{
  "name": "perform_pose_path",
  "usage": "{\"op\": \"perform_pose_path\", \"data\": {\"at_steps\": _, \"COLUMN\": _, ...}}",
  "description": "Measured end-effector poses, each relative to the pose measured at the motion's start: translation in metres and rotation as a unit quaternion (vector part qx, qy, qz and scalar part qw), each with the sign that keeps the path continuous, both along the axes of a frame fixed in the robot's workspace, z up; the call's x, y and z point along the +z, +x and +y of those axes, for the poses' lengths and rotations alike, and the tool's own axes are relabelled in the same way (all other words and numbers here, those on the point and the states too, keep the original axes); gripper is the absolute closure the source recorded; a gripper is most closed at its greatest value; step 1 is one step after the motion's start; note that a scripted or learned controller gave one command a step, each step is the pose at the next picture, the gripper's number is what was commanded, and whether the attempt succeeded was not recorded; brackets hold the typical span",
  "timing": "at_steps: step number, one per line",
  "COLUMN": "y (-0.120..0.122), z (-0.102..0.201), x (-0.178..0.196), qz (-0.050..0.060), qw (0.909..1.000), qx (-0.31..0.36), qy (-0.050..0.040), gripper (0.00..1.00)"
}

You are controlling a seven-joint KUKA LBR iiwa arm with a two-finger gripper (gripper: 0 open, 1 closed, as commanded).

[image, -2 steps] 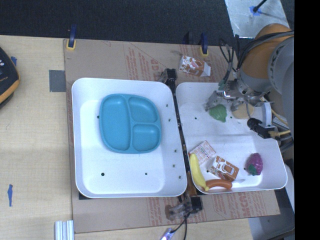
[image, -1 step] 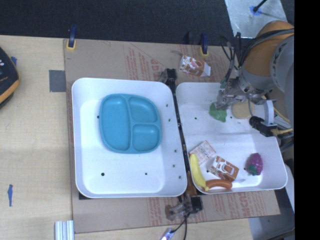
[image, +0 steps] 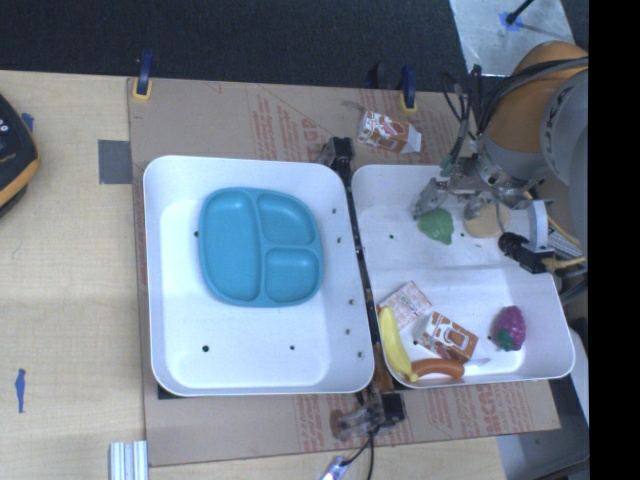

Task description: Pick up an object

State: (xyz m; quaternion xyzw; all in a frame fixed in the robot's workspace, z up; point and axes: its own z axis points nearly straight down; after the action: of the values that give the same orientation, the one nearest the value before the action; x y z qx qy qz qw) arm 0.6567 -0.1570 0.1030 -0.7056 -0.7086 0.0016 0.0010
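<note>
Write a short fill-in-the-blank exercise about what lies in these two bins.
1. The blue divided plate lies in the ____ bin.
2. The gripper hangs over a ____ object.
3. The yellow ____ lies beside the hot dog.

Missing words: left; green; banana.

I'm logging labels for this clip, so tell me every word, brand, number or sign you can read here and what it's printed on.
Nothing here can be read.
Cardboard sheet under the bins: faint red print, too blurred to read.
Snack packet above the right bin: print too small to read.
Two snack packets in the right bin: print too small to read.
Blue divided plate in the left bin: no markings seen.
</note>
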Motion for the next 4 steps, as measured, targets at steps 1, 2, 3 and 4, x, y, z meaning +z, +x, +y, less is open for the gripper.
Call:
{"op": "perform_pose_path", "data": {"at_steps": 1, "y": -0.001, "z": 0.012, "x": -0.011, "qz": 0.001, "qw": 1.0000, "qx": 0.001, "qy": 0.0002, "gripper": 0.00}}
{"op": "perform_pose_path", "data": {"at_steps": 2, "y": 0.000, "z": -0.009, "x": -0.011, "qz": -0.001, "qw": 1.0000, "qx": -0.001, "qy": 0.0000, "gripper": 0.00}}
{"op": "perform_pose_path", "data": {"at_steps": 3, "y": 0.000, "z": -0.009, "x": 0.000, "qz": -0.001, "qw": 1.0000, "qx": 0.000, "qy": -0.0001, "gripper": 1.00}}
{"op": "perform_pose_path", "data": {"at_steps": 4, "y": 0.000, "z": -0.009, "x": 0.000, "qz": -0.001, "qw": 1.0000, "qx": 0.000, "qy": -0.0001, "gripper": 0.00}}
